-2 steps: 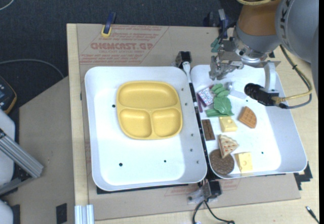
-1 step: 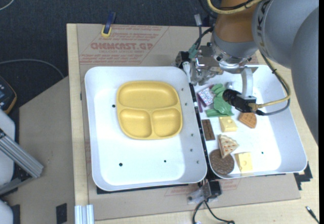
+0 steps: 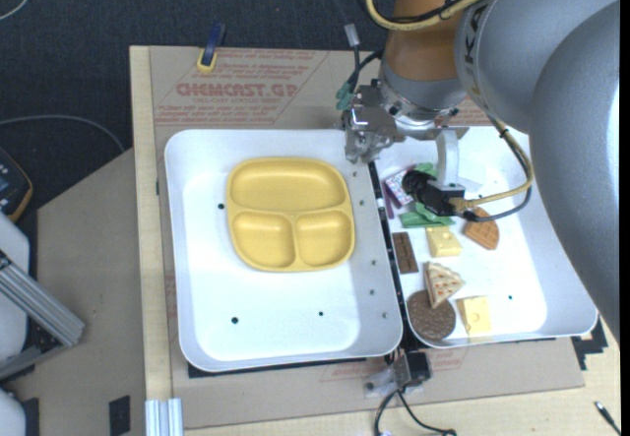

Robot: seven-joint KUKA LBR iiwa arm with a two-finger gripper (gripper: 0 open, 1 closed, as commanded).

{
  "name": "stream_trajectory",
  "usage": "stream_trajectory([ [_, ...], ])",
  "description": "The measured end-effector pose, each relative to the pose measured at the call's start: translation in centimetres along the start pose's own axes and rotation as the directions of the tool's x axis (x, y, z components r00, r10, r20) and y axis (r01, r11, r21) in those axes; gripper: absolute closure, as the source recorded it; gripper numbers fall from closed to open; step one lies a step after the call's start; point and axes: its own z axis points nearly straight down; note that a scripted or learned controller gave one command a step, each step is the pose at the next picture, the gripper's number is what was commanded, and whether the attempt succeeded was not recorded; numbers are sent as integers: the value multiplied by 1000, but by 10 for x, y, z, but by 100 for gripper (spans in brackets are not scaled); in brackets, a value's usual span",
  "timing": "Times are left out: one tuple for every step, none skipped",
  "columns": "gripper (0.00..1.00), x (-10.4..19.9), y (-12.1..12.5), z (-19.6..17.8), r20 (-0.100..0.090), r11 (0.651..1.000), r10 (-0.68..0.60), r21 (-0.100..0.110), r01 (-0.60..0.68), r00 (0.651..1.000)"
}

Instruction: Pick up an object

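Gripper (image 3: 362, 144): over the bins' shared rim, finger state cannot be told. Left bin (image 3: 187, 257): yellow tray (image 3: 290, 213). Right bin (image 3: 551, 301): food pieces (image 3: 445, 243).

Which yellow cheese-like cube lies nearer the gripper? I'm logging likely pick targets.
The upper cube, beside the brown wedge. The other cube sits at the right bin's near edge.
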Motion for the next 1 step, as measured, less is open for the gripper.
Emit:
stream_trajectory([
  [100,-5,2,-18,0,1000,2,-2,-2,1000],
])
